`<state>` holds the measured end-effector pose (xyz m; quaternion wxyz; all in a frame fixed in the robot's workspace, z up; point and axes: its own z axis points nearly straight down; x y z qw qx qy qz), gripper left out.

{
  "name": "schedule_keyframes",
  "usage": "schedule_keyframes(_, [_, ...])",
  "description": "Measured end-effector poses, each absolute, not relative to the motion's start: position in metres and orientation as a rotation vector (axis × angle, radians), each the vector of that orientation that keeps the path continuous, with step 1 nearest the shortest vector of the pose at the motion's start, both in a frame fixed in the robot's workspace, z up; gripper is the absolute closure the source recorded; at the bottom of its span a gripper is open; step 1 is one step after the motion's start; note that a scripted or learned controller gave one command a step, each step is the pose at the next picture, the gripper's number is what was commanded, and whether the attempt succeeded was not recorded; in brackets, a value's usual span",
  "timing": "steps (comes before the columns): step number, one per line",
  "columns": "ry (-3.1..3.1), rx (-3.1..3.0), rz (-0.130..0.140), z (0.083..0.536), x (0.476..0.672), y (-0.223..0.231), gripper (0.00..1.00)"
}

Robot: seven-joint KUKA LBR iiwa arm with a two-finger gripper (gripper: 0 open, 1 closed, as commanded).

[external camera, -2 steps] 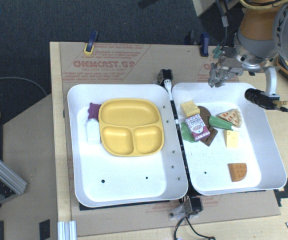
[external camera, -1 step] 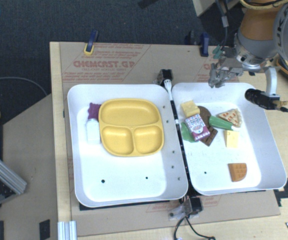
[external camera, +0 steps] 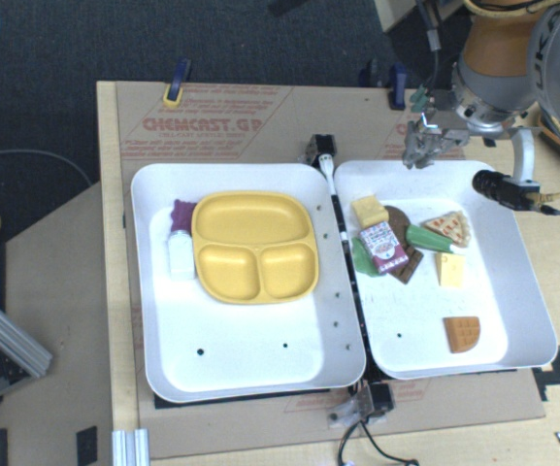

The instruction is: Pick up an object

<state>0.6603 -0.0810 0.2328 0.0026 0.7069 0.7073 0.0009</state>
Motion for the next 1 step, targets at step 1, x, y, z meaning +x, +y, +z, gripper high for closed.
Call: schedule_keyframes(1, [2.221,2.223,-0.003,0.234,0.6502,-0.0873,1.0])
